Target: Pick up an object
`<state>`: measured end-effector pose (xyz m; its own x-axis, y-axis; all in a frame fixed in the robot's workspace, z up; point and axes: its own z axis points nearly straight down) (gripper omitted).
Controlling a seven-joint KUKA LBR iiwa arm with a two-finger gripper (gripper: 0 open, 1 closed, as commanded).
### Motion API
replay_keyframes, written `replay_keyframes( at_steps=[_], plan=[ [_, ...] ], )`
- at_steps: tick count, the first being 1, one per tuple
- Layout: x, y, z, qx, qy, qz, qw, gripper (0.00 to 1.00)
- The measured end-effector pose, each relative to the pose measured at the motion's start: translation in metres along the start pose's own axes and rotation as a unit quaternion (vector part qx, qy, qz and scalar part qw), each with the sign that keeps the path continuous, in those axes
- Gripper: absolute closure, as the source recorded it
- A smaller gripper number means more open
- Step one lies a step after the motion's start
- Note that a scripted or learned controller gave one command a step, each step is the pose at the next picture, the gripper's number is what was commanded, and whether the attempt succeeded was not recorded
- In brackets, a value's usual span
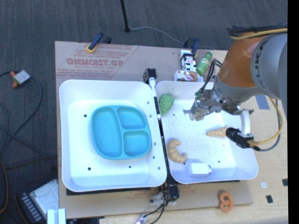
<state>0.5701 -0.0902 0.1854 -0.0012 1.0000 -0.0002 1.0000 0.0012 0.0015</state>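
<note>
Dark grey carpet (56,13) surrounds a brown board (98,62), with black cables (125,13) trailing across the floor.

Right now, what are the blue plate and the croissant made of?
The blue plate looks like smooth moulded plastic: one even colour, three rounded compartments, a soft sheen. The croissant is probably a plastic or rubbery toy, tan with ridged segments; the view is too small to rule out real pastry.
</note>
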Motion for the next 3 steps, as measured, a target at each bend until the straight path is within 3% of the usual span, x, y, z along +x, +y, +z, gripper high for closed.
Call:
replay_keyframes(
  at_steps=[1, 2, 3],
  plan=[
    [0.022, -0.085, 0.001, 0.002, 0.0, 0.001, 1.0, 1.0],
    [0.045, 0.016, 0.001, 0.001, 0.0, 0.0, 1.0, 1.0],
    [0.054, -0.059, 0.002, 0.002, 0.0, 0.001, 1.0, 1.0]
  ],
)
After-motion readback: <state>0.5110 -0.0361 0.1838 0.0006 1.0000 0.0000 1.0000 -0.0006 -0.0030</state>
